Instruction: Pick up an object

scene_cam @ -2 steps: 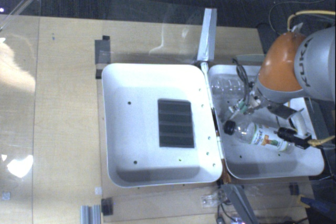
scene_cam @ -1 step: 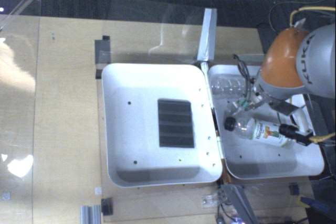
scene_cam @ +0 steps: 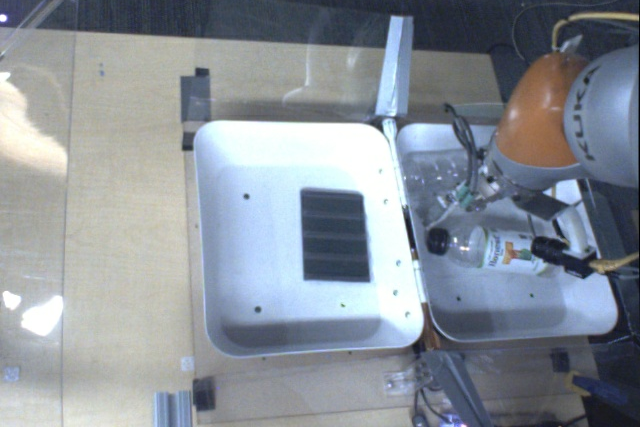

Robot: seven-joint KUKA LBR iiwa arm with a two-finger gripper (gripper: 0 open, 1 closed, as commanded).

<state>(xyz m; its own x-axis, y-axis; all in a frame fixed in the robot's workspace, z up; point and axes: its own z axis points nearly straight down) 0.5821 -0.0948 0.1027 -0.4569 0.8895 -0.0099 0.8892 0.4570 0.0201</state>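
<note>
Pincer [scene_cam: 462, 198] low in right bin [scene_cam: 520, 320], jaw state can't tell. Clear bottle [scene_cam: 487, 248] lying just below, frame right. Advice: center over bottle body, close across narrow width, lift slow.

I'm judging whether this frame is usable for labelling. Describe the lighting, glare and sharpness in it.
Camera view: overall soft and slightly blurred; bright glare patches on the bench at left; the left bin holds a shadow along its near wall; the clear bottle in the right bin is hard to outline; the gripper is blurred.
</note>
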